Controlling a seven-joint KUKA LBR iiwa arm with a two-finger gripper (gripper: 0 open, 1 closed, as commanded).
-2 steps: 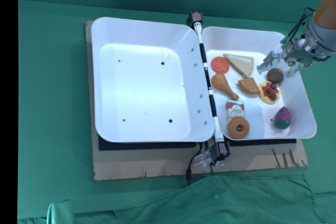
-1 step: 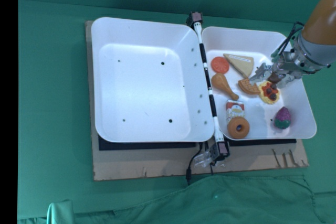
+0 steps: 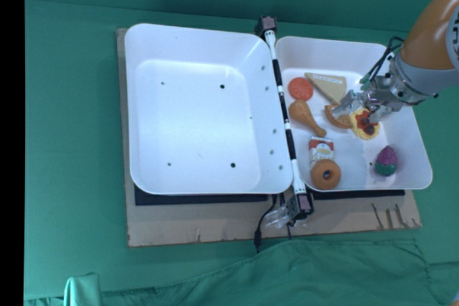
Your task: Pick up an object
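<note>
While my arm reaches in from the right side, my pincer point(image 3: 356, 105) is low inside the right bin point(image 3: 412, 147), near the middle of it. Its fingers point to the left and they are close above the toy food, but I cannot tell how far they are open, because they are small and pale against the white floor. I also cannot tell if something is between them.

Just under the pincer lies a pizza slice point(image 3: 365, 124) with yellow and red on it, and just beside it, to the left, an orange croissant-like piece point(image 3: 337, 118). Both are touching or nearly touching the fingertips; I cannot say which.

A little farther away is a wedge of sandwich point(image 3: 327, 86), toward the far wall of the bin. Next to it, near the divider, is a red tomato slice point(image 3: 301, 89). Below that, a chicken drumstick point(image 3: 306, 117) lies at a slant. Toward the near wall there are a small red and white carton point(image 3: 321, 150) and a doughnut point(image 3: 326, 174), which touch each other. A purple and green fruit point(image 3: 385, 161) is alone in the near right corner.

The left bin point(image 3: 143, 46) stands beside, on the green bench point(image 3: 72, 118).
</note>
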